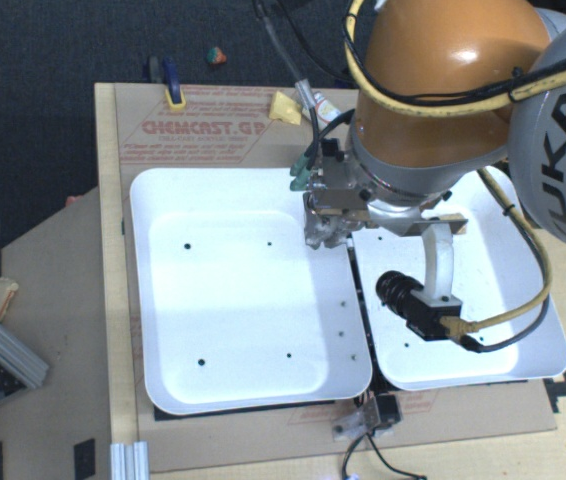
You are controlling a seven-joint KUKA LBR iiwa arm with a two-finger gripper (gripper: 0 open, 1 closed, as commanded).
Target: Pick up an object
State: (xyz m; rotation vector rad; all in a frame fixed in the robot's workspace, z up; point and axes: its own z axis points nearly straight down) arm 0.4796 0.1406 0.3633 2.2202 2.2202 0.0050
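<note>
My gripper [321, 230] hangs low over the ridge where the left bin [153, 268] and the right bin [523, 348] meet, near their far ends. Its grey body with a green part sits just under the orange band [443, 38] of the arm, which covers much of the right bin's far half. I can make out no loose object at the gripper's tip. A black cylindrical device [413, 306] on a white bracket, with a yellow cable running from it, hangs over the right bin's floor beside the wrist.
The left bin's floor shows only a few small dark dots. Behind the bins, a brown board [203, 123] with red lettering carries a yellow scrap [285, 108] and a blue-and-yellow clamp [172, 83]. A connector with cables [373, 416] sits at the front edge.
</note>
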